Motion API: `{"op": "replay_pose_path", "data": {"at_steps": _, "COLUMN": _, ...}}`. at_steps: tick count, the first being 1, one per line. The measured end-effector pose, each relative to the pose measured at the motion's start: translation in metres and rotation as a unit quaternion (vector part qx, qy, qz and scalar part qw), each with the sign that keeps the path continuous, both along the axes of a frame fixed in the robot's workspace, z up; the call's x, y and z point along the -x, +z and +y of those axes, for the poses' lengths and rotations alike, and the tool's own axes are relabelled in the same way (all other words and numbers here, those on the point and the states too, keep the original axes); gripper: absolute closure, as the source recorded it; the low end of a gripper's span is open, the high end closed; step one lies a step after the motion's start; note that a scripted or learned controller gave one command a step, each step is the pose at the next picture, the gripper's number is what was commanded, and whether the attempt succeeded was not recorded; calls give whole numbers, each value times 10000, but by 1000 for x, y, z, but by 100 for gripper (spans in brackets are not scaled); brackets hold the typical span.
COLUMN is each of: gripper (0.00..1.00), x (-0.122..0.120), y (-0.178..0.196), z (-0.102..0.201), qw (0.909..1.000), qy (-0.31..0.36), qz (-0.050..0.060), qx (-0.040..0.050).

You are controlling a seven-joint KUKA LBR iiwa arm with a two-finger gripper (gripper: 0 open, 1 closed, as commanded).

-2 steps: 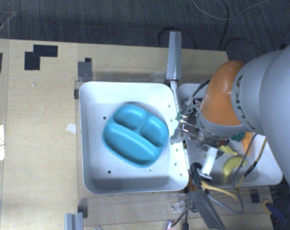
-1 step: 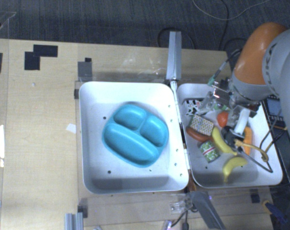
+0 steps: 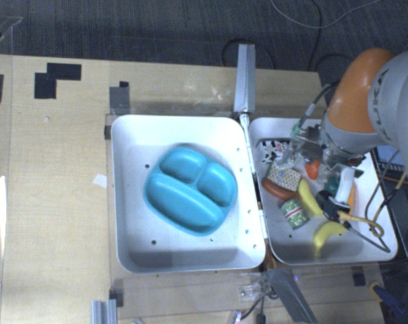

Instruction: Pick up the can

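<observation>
A grey robot arm (image 3: pixel 382 100) with an orange band reaches in from the right of the frame over the right-hand white bin (image 3: pixel 375 248). Its gripper (image 3: pixel 310 155) hangs low among the clutter; whether it is released or clenched cannot be told from here. The can (image 3: pixel 293 213), small with a green label, lies near the bin's centre-left, just beside a yellow banana (image 3: pixel 309 198) and below a red sausage (image 3: pixel 278 190). In the left bin (image 3: pixel 133 241) rests a blue divided plate (image 3: pixel 191 189).
</observation>
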State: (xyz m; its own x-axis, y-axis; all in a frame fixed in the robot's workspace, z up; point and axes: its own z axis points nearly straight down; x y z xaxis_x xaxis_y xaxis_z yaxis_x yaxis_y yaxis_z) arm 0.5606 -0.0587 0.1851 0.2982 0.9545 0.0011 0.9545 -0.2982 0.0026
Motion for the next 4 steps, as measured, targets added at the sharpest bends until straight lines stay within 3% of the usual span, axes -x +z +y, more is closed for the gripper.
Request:
{"op": "replay_pose_path", "data": {"at_steps": 1, "gripper": 0, "x": 70, "y": 215, "z": 27, "qw": 9990, "qy": 444, "qz": -20, "qx": 3}}
{"op": "replay_pose_path", "data": {"at_steps": 2, "gripper": 100, "x": 68, "y": 226, "z": 28, "qw": 9989, "qy": 478, "qz": -38, "qx": 8}}
{"op": "replay_pose_path", "data": {"at_steps": 3, "gripper": 100, "x": 26, "y": 246, "z": -7, "qw": 9989, "qy": -465, "qz": -12, "qx": 3}}
{"op": "replay_pose_path", "data": {"at_steps": 4, "gripper": 0, "x": 26, "y": 246, "z": -7, "qw": 9989, "qy": -462, "qz": -13, "qx": 3}}
